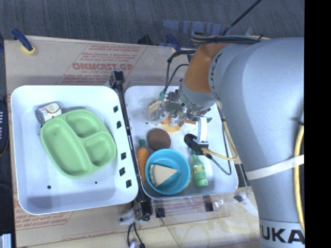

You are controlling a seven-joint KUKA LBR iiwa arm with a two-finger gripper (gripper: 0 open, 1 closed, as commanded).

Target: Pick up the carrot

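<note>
Carrot point(142, 159) lies lengthwise in the right bin point(227, 182), against its left wall, just beside the blue bowl point(166, 171) and below the brown ball point(158, 138). Claw point(173, 115) hangs over the bin's upper middle among small food items, apart from the carrot; cannot tell how it is set, and nothing is seen in its grip. Step in hand looks like the approach: next move calls for travel toward the left wall and a descent clear of the bowl's rim.
</note>
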